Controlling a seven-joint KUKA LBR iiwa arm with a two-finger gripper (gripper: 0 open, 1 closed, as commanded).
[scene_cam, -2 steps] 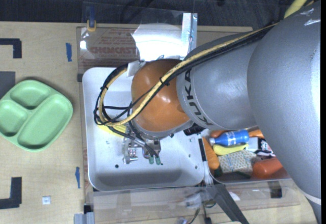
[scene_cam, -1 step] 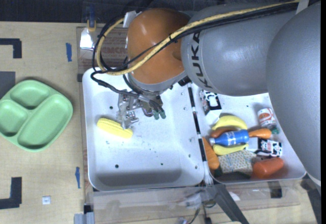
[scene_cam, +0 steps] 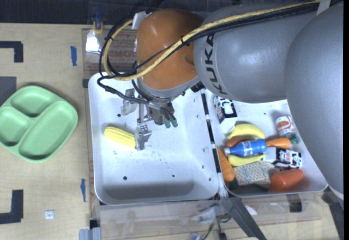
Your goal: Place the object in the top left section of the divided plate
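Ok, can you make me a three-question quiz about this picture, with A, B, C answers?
1. Where is the corn?
A. left bin
B. right bin
C. green plate

2. How many sections does the green plate have?
A. two
B. three
C. five

3. What is on the plate?
A. corn
B. a bottle
C. nothing

Answers:
1 A, the corn lies on the left bin floor beside the gripper.
2 B, ridges split the plate into three.
3 C, its sections are bare.
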